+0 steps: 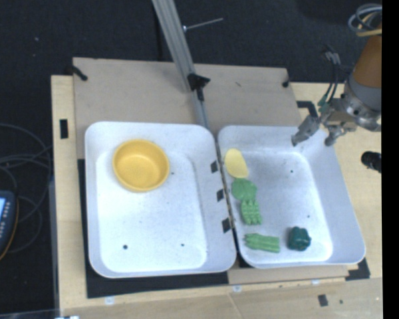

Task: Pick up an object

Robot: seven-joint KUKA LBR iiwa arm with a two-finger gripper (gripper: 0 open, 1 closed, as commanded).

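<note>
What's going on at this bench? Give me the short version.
A single robot arm is set to pick up an object from two white bins. Its gripper hangs open above the far right corner of the right bin, with nothing between its fingers. That bin holds a pale yellow piece, three light green pieces along its left side, and a dark green piece near the front. The left bin holds a yellow bowl. Nothing has been picked yet.

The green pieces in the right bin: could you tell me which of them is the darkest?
The dark green piece near the bin's front right corner; the other three are lighter green and lie along the left wall.
</note>
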